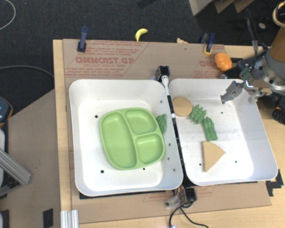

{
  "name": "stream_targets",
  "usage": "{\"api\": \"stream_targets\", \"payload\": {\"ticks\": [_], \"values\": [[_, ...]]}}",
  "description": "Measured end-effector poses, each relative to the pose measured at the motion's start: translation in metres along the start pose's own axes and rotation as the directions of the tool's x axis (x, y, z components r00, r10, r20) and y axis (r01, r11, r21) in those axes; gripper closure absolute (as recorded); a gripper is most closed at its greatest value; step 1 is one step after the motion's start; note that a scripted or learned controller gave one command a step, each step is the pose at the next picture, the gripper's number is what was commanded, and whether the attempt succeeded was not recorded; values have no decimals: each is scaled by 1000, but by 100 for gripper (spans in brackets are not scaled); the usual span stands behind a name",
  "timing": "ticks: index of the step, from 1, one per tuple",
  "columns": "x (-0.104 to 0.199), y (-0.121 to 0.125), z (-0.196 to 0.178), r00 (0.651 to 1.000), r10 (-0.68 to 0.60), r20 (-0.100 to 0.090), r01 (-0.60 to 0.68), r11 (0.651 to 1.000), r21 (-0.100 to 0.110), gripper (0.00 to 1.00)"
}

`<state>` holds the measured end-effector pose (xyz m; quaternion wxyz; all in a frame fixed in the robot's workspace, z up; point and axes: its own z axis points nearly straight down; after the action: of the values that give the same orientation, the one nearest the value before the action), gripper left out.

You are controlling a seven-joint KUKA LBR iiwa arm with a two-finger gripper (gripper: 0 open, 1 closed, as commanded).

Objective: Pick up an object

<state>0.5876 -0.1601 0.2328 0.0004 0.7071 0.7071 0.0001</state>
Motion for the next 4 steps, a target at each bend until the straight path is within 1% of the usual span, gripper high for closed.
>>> {"api": "stream_targets", "payload": {"ticks": [1, 2, 3, 4], "values": [[2, -111, 105, 1000, 5, -6, -5, 1000, 19, 0], [62, -108, 151, 1000, -4, -4, 4, 1000, 6, 0], [58, -107, 138, 1000, 1, 0, -1, 1000, -1, 100], [137, -78, 42, 1000, -10, -2, 10, 1000, -11, 100]]}}
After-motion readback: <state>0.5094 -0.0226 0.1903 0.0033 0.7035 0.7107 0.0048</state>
